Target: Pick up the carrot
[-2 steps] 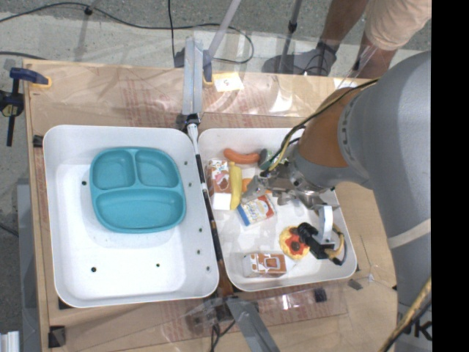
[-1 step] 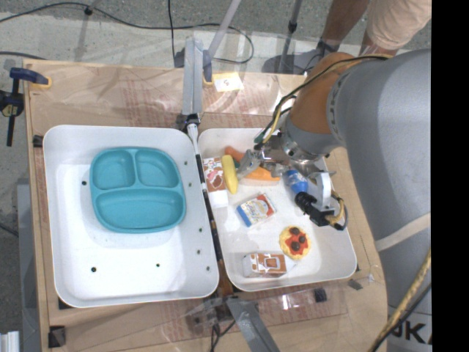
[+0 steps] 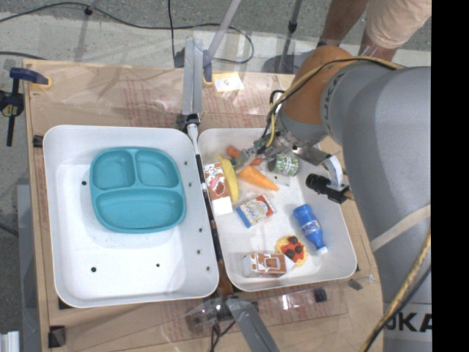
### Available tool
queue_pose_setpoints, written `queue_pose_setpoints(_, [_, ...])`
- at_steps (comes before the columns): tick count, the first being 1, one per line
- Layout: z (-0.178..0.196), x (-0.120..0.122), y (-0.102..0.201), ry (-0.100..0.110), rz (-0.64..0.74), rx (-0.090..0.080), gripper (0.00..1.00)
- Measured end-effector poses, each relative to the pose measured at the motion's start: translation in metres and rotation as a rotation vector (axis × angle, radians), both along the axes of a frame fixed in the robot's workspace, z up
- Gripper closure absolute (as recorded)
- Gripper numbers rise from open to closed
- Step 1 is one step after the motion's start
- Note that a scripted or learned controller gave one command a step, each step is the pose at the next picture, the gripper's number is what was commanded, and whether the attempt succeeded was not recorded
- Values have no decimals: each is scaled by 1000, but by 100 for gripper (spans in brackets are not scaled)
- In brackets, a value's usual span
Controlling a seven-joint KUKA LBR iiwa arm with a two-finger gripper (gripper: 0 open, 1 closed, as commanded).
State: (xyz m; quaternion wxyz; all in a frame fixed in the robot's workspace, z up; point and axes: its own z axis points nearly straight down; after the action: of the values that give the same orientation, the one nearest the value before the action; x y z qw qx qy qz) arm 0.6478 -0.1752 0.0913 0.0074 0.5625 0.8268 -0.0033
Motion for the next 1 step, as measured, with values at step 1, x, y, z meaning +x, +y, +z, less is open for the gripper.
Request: queue_pose_setpoints(1, [11, 1, 3, 1, 6, 4, 100])
